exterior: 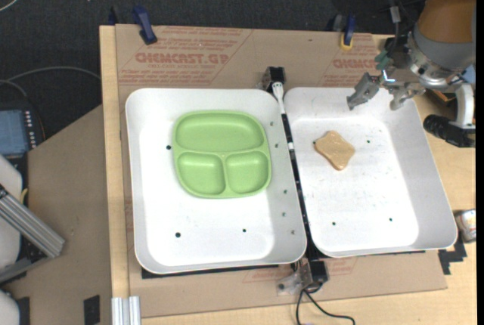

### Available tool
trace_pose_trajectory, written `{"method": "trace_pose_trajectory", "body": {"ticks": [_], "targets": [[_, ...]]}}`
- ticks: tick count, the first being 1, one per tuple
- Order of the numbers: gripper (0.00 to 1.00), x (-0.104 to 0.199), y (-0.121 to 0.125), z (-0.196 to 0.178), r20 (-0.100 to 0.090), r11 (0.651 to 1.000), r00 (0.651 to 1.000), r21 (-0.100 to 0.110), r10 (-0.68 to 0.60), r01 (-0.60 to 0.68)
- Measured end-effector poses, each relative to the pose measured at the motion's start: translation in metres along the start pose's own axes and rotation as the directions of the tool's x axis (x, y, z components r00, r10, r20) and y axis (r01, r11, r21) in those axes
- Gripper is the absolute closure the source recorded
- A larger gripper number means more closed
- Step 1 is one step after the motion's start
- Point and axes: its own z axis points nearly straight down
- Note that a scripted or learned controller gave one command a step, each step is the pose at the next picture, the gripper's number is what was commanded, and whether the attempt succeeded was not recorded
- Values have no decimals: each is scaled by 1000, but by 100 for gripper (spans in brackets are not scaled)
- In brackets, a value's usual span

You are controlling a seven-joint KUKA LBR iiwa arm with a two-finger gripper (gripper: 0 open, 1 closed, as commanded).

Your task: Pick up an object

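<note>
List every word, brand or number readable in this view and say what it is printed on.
"CHEMCAST GP": red print on the brown board behind the left bin; the last letters are uncertain.
The smaller red lines around it are too blurred to read.
Red print on the board behind the right bin: partly hidden, unreadable.

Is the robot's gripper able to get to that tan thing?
Probably yes. The gripper hangs open near the right bin's far edge, and the tan thing lies alone with nothing over it.
</note>
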Motion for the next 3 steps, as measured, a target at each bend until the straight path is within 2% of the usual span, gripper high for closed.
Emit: {"method": "trace_pose_trajectory", "body": {"ticks": [1,2,3], "targets": [[0,-6,-60,129,-4,1000,1000,17,3,-3],[0,-36,-8,139,1,1000,1000,-4,-1,1],[0,9,-91,133,-4,1000,1000,6,0,0]]}}
